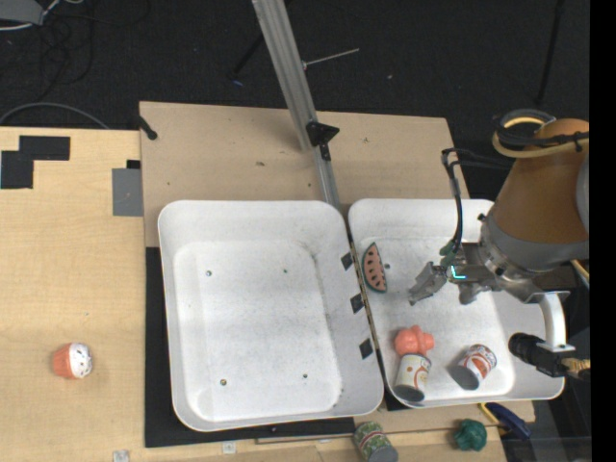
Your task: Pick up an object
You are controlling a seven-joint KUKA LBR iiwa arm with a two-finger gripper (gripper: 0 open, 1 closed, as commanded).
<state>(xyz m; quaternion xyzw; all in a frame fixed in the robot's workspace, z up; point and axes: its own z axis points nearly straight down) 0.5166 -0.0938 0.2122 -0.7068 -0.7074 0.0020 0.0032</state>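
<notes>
- Two white bins sit side by side on your bench.
- Your gripper hangs over the right bin, fingers spread, holding nothing.
- Watermelon slice lies by the divider; pink toy, two cans nearer the front.

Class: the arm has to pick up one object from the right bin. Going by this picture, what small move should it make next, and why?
Probably a short move toward the watermelon slice. The gripper hangs in the right bin with nothing seen in it, and the slice, against the bin's left wall, looks nearest. The two cans and the orange toy lie further toward the front.
</notes>
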